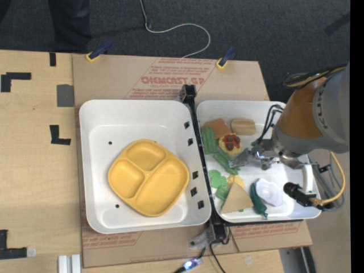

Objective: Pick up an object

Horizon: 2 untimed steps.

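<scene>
The right bin [276,108] holds several toy foods. Among them are a brown bread slice [216,127], a tan roll [243,125], a red and yellow tart [230,143], green leafy pieces [211,143], a green round piece [218,181], a yellow wedge [236,198] and a white and teal object [267,192]. My gripper [243,158] is low inside this bin. It sits just below the tart and right of the green pieces, pointing left. I see nothing lifted in it.
The left bin [94,152] holds a yellow divided plate [148,177]. The grey arm [310,121] with its orange band hangs over the right bin's right side. A black divider [196,147] runs between the bins. Cables [335,186] loop at the right edge.
</scene>
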Tool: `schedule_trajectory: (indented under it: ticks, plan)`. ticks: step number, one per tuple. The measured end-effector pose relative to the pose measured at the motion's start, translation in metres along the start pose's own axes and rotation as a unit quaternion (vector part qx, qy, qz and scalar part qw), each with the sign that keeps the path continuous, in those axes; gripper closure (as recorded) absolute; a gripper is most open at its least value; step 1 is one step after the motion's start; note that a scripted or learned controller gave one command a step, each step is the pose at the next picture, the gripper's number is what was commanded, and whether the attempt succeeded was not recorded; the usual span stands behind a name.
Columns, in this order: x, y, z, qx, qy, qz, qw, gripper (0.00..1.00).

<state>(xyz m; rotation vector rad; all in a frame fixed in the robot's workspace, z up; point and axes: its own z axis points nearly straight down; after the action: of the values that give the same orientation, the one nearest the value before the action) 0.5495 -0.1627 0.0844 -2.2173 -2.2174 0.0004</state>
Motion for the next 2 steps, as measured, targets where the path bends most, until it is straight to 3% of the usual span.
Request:
schedule_trajectory:
  ticks: [1,2]
  plan:
    - [0.001,0.004,-0.014,-0.004,0.000,-0.001,1.0000,1.00]
    - [0.006,-0.006,-0.062,-0.001,-0.002,-0.001,1.0000,1.00]
